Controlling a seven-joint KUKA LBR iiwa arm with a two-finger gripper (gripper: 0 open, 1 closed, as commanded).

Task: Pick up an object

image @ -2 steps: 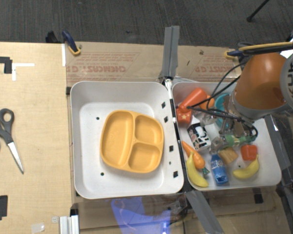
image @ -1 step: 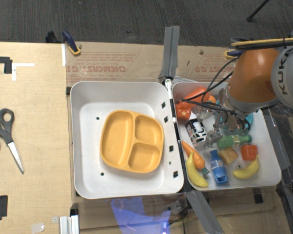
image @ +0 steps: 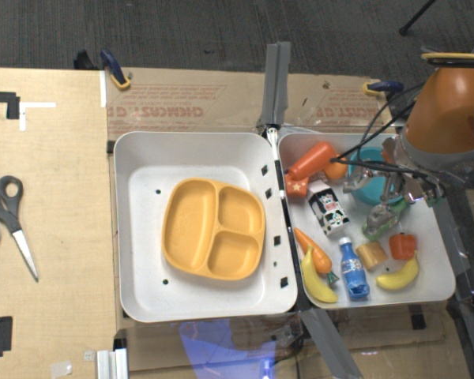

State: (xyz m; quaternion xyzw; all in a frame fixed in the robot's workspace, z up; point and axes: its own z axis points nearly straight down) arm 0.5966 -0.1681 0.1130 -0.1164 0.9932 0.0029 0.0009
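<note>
I see the gripper (image: 385,204) low in the right white bin (image: 442,279), over a greenish translucent object (image: 379,223) beside the teal bowl (image: 373,184). I cannot tell its state. I fear crowded neighbours, the orange-red block (image: 402,246) especially, could spoil the grasp.

We see both white bins (image: 134,235) as smooth, faintly glossy plastic. Inside the left bin, the yellow divided plate (image: 213,229) looks matt plastic. To the left of that bin, the bench top (image: 47,212) reads as pale, matt wood, and the scissors (image: 12,219) there show bright metal blades. Behind the bins lies dull brown cardboard (image: 186,101).
</note>
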